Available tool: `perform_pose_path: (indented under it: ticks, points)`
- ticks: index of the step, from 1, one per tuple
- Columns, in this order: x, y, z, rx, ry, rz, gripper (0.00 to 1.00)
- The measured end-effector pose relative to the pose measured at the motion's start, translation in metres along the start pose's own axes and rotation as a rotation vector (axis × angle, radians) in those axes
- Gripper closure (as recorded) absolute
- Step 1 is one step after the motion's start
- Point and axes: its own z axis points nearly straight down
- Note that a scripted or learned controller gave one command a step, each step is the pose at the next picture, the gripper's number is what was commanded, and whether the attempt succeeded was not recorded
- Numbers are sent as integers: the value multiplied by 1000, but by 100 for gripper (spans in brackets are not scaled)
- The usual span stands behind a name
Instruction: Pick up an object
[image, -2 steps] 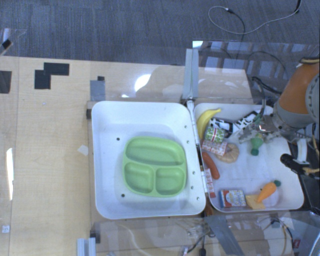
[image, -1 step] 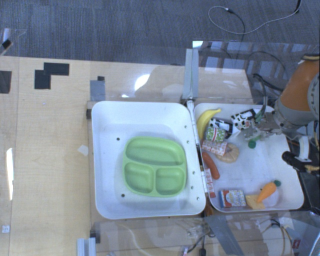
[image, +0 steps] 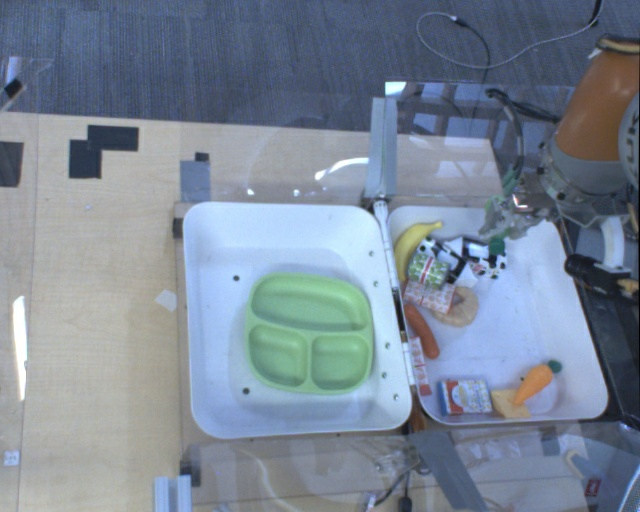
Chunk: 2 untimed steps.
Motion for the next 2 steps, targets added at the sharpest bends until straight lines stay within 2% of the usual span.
perform_pose_path:
  ticks: [1, 2]
  points:
    - [23, -7, 86, -5, -2, -172, 100]
    - [98, 22, -7, 1, 2, -89, 100]
